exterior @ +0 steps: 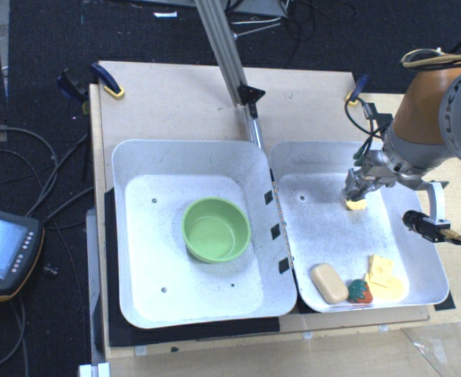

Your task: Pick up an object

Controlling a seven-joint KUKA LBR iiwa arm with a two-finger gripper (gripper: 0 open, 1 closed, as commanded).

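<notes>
Two shallow white bins are seen side by side on the tabletop point(309, 100), looked at from above at a slant. In the left bin point(136, 203) a green bowl point(217, 229) stands upright near the middle. The arm point(430, 120) is reached in from the right, and its pincer point(359, 188) is lowered into the right bin point(316, 226), near the far right part of it. A small yellow piece point(357, 204) is seen directly under the pincer tip, touching it or just below; whether it is gripped cannot be told, and the state of the pincer cannot be told either. Near the front edge of the right bin a beige oval object point(329, 282), a small red and green object point(360, 290) and a pale yellow object point(385, 277) are placed close together.
</notes>
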